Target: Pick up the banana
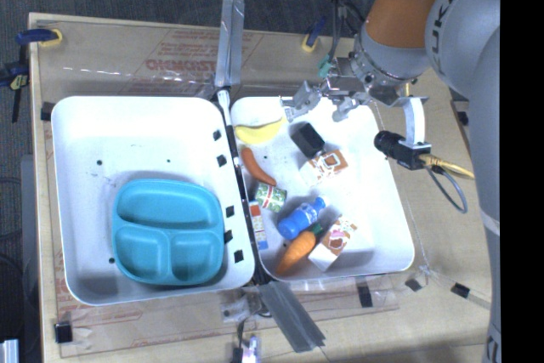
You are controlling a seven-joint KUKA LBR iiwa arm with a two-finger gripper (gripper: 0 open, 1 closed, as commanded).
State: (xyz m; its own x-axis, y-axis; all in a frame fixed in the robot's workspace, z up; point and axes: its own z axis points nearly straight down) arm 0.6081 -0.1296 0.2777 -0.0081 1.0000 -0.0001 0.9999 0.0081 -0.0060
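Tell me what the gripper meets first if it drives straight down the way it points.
Likely the bare white floor of the right bin near its far edge, or the black block just below the gripper. The banana lies off to the side. Depth is unclear.

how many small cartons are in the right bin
2. One carton lies mid-bin, just below the black block. The other carton sits near the front wall beside the carrot. More could be hidden underneath.

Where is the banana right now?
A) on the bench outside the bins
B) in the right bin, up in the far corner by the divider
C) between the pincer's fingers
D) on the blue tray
B: the banana lies in the right bin, at its far corner beside the divider, apart from the pincer.
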